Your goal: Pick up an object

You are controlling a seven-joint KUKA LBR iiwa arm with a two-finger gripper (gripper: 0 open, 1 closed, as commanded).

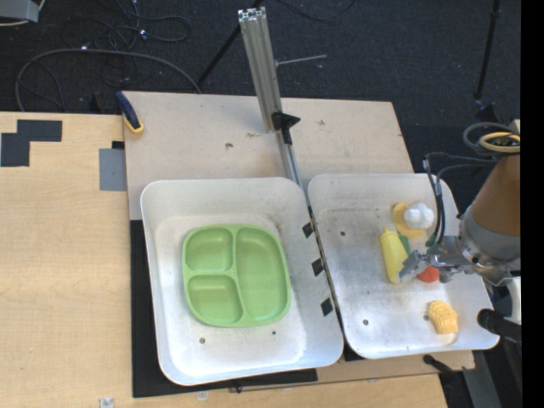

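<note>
Over the right bin (365, 228), the claw (418, 266) hangs beside a yellow bottle (392, 253); its opening cannot be told, nor any hold.

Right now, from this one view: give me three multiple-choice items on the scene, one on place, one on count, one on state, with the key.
1. Where is the green tray?
A. In the left bin
B. In the right bin
C. On the bare bench

2. How many compartments does the tray have?
A. Two
B. Three
C. Five

3. How does the corn lie relative to the gripper?
A. Between its fingers
B. Apart from it, nearer the bin's front edge
C. Outside the bin

Key:
1. A: the green tray lies flat in the left bin, while the right bin has the small items.
2. B: its ridges mark off two small sections on the left and one long one on the right.
3. B: the corn lies alone on the bin floor, below the gripper, which is down by the yellow bottle.
</note>
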